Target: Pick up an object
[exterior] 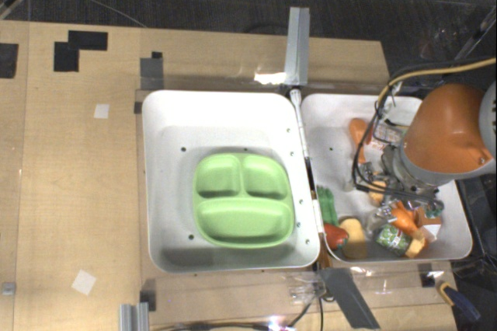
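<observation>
The right bin (326, 120) holds a heap of small toy foods: an orange piece (356, 130) near the back, a green piece (326, 205) by the divider, a red and yellow piece (338, 235), a tan piece (353, 229), and a green can-like item (393, 239) at the front. My arm's orange band (446, 131) hangs low over the right half of this bin. The gripper (400, 207) is down among the objects below the wrist, with cables around it. Its tips are hidden by the wrist and the clutter.
The left bin (167, 127) holds a green sectioned plate (242, 199). A metal post (297, 50) stands behind the divider between the bins. The wooden bench (70, 189) stretches to the left.
</observation>
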`<state>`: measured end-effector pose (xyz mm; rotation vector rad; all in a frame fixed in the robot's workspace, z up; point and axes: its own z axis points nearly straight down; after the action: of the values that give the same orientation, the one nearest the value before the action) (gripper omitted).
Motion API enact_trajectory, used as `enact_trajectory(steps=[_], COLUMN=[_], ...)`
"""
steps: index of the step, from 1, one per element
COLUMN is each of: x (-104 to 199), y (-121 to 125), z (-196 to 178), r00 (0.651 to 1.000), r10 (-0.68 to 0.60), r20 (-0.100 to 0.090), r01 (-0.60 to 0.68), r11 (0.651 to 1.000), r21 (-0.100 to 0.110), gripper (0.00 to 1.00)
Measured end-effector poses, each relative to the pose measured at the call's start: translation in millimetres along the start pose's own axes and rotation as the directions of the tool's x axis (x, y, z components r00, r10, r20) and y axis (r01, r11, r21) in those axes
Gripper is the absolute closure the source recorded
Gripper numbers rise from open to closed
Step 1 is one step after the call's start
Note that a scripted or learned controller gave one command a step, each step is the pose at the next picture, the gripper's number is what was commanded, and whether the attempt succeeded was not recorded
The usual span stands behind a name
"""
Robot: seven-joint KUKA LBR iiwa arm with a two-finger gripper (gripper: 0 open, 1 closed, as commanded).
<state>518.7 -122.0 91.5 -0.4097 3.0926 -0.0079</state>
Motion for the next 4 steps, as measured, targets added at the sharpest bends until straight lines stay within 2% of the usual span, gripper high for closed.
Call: enact_trajectory(steps=[1, 2, 3, 4], x=[-6, -6, 10, -5], y=[0, 1, 29, 31], z=[-14, -13, -1, -1], r00=[1.0, 1.0, 0.997, 0.975], r10=[-0.008, -0.008, -0.081, -0.221], r20=[0.016, 0.014, 0.0, -0.007], r01=[0.008, 0.008, 0.081, 0.221], r11=[1.0, 1.0, 0.997, 0.975], r21=[0.006, 0.005, 0.004, 0.0], gripper=[1.0, 0.0, 0.0, 0.0])
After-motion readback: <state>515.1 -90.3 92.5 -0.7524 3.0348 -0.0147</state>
